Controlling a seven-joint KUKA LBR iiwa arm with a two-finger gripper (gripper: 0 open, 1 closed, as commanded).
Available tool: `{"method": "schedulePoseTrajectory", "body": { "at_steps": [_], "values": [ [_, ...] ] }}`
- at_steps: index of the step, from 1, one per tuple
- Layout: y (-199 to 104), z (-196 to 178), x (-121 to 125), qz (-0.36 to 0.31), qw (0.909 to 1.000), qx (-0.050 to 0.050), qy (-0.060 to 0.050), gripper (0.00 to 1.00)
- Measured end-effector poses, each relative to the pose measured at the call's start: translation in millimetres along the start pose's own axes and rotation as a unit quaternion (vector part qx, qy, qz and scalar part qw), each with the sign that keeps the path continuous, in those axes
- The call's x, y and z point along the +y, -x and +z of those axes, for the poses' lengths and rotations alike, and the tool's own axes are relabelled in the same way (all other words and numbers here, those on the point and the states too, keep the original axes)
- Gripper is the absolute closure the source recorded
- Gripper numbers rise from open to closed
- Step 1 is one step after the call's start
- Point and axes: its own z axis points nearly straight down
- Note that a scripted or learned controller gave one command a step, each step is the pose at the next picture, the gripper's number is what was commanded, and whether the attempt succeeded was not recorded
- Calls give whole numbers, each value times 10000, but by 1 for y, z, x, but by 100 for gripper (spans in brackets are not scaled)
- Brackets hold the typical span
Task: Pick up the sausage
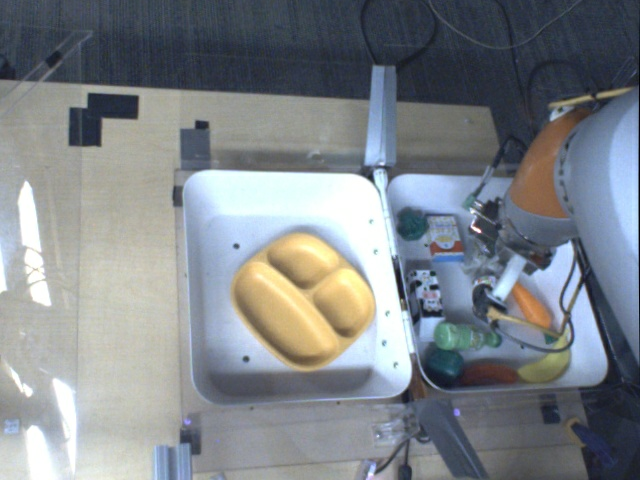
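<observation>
Bread fills the middle of the left bin [200, 268]: a yellow loaf-like cluster [303, 296] of three rounded lobes, lying alone there. A metal divider post [381, 118] stands at the far side between the two bins.

In the right bin [592, 363] the objects crowd together. Toward its far left corner sits a small dark green item [411, 223], with a small carton [444, 234] just beside it on the right. Nearer, against the left wall, lies a small black-and-white box [427, 292]. Nearer again comes a green bottle [465, 337] on its side, and a dark green round thing [445, 365] in the near left corner. The sausage [490, 374], reddish-brown, lies along the near wall, between that green thing and a banana [548, 363] to its right. An orange carrot [528, 306] lies slanted just beyond the banana.

The gripper [489, 296] hangs over the middle of the right bin, by the carrot's left end and just beyond the bottle. I cannot tell how wide it stands, and nothing is visibly held in it.

By my reading the pick is not yet made: the sausage rests in the bin, apart from the gripper on its near side. What remains is to shift toward the near wall, descend, close and lift. Bottle and banana crowd the target closely.
</observation>
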Motion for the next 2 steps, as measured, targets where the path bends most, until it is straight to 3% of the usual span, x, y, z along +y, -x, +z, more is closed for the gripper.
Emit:
{"method": "schedulePoseTrajectory", "body": {
  "at_steps": [1,2],
  "values": [
    [15,-1,-41,2712,9625,11,21,100],
    [9,0,-14,3772,9261,-9,-8,100]
  ]
}}
